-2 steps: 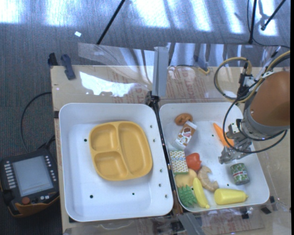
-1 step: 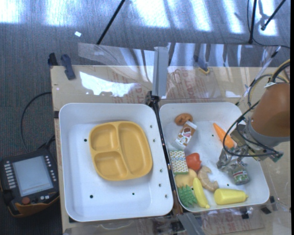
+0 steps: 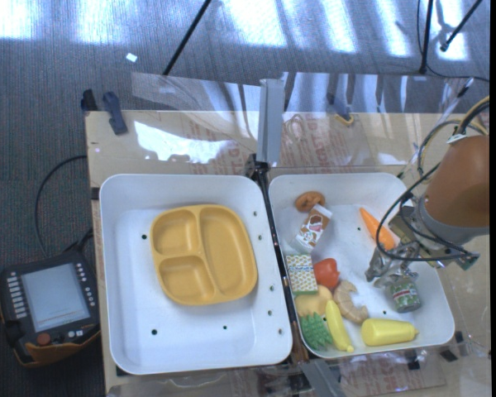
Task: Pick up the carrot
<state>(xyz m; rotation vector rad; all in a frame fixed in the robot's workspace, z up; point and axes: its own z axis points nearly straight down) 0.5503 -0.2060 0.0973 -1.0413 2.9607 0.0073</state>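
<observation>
Down at the near edge of the right-hand bin [image 3: 413, 190] you've got a smooth yellow squash-like toy [image 3: 388, 331], glossy and rounded, with a banana [image 3: 339, 324] and a knobbly green piece [image 3: 314, 330] just left of it. All of it looks like moulded plastic food, slick enough to skate off a metal finger.

Moving back from that squash, you'll spot a small jar with a green label [image 3: 404, 294] directly under the gripper [image 3: 394, 265]. Watch that: whether the fingers are spread or pinched together I cannot tell, because the wrist and cabling cover them. My worry is that a descent from here lands on the jar, not your target.

Left of the jar sit a pale lumpy piece [image 3: 352, 298], a red tomato-like toy [image 3: 326, 272] and a green-and-white carton [image 3: 299, 271]. Crowded, so a sideways nudge could send things rolling.

Now your target: the carrot [image 3: 375, 227], a tapered orange cone, lies farther back than the jar, close to the gripper's far-left side, its thick end tucked under the black cables. Tapered and smooth means it may squirt out if you close near the tip. Those cable loops could also snag or drag it.

Beyond the carrot, a small white bottle with a red label [image 3: 311, 229] and a brown pretzel-like toy [image 3: 309, 199] rest apart from it. Away to the left of all this, the yellow divided tray [image 3: 202, 252] sits in the other bin [image 3: 124, 213].
</observation>
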